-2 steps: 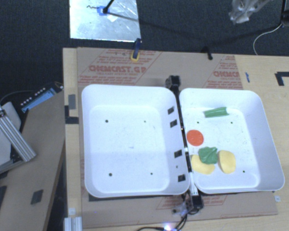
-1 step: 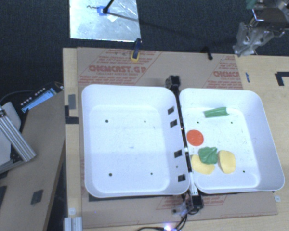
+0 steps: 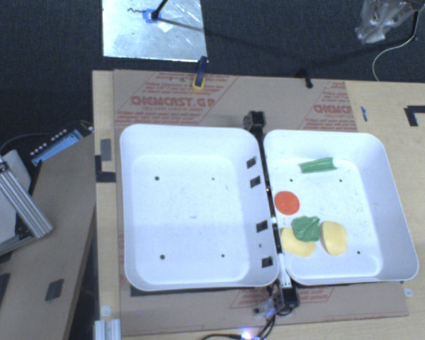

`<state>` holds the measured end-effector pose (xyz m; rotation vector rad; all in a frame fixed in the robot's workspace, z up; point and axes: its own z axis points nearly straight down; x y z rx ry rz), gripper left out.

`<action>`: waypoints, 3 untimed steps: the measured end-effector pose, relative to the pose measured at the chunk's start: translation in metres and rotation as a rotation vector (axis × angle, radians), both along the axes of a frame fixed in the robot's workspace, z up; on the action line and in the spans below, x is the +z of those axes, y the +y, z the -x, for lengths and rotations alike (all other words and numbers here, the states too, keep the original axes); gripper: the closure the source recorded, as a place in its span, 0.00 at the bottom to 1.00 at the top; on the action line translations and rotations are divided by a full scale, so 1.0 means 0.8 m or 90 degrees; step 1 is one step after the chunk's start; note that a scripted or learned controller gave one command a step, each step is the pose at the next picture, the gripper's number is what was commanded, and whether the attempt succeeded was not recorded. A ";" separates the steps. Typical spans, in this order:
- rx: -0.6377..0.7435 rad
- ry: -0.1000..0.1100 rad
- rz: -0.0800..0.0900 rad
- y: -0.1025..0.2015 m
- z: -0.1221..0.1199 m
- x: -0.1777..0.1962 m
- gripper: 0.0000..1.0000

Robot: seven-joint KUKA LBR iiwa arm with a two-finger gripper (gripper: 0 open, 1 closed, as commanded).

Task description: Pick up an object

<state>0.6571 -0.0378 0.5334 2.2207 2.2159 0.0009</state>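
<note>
Camera view has your gripper (image 3: 380,14) parked way up in the top right corner, well off the bins, too blurry to tell its state. All your targets sit in the right bin (image 3: 389,183): green strip (image 3: 317,165), orange disc (image 3: 287,202), and a touching cluster of leafy green piece (image 3: 306,227) and two yellow lumps (image 3: 333,238), so you'd likely find the disc the cleanest grab.

Right bin (image 3: 382,154) holds everything. Green stick-shaped piece (image 3: 317,165) lying flat near back, roughly crosswise. Orange-red disc (image 3: 287,203) flat near divider, mid-bin. Up front, little cluster: yellow lump (image 3: 295,244), leafy green piece (image 3: 307,227) overlapping its top, second yellow chunk (image 3: 333,237) just beside on right, pretty much touching green.
</note>
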 end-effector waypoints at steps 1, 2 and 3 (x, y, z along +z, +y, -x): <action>0.001 0.002 -0.003 -0.002 0.108 0.003 1.00; 0.000 0.000 0.000 -0.062 0.037 0.001 1.00; 0.000 -0.001 0.001 -0.115 -0.016 0.003 1.00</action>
